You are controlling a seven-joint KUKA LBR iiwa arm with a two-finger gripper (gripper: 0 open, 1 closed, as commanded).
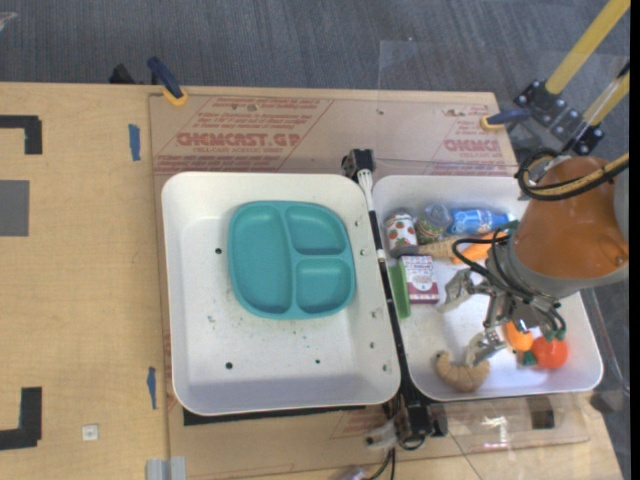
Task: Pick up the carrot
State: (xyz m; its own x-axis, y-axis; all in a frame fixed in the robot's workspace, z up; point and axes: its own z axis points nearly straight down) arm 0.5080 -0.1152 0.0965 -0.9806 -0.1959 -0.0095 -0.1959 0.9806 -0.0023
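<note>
Gripper (497,336) low in the right bin (590,368), near its front — whether the jaws are open or closed, cannot tell, metal parts blur together. Carrot (520,336) just beside it, touching or not unclear, next to a red-orange tomato (549,352). Teal plate (292,258) sits in left bin (190,298).

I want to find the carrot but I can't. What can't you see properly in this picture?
- Carrot: an orange shape sits under the gripper in the camera view; the arm covers part, so I can't be sure.
- Gripper: too small and cluttered to read.
- Packets at the top of the right bin: labels too blurry.
</note>
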